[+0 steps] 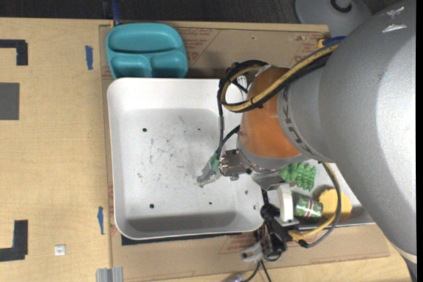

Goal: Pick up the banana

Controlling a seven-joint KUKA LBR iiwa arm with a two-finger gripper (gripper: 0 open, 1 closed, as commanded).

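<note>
A yellow shape (328, 199) that looks like the banana peeks out at the lower right, beside a green and red can (307, 209), mostly hidden under my arm. The arm's orange band (264, 122) and grey wrist cover most of the right bin. My gripper (210, 173) pokes out from under the wrist, low over the right part of the left white bin (119, 142), well left of the yellow shape. Nothing shows in it.
A teal divided tray (147, 49) stands behind the left bin. A green knobbly object (301, 174) lies next to the can. Black and yellow cables (231, 86) loop around the wrist. The bench's cardboard surface (53, 142) stretches to the left.
</note>
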